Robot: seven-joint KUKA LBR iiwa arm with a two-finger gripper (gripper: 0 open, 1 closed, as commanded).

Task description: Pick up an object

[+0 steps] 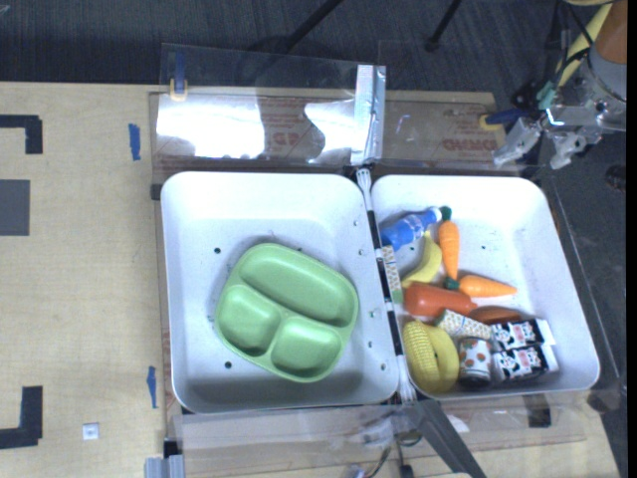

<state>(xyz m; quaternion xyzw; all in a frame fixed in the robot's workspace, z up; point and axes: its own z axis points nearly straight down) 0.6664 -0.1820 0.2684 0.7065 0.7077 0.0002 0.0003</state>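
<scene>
Approach step: gripper (545, 139) at 1 o'clock, off the right bin (572, 267); jaw state untellable. Next: descend onto carrot (450, 247).

Pale grey gripper (545, 139) assembly, yellow cables (looped above), blue fittings, orange band

Things around the two bins

A shiny clear plastic sheet (269, 118) stands behind the left bin (184, 267). Blue tape bits (133, 140), maybe markers, stick on the wooden bench (75, 267).
</scene>
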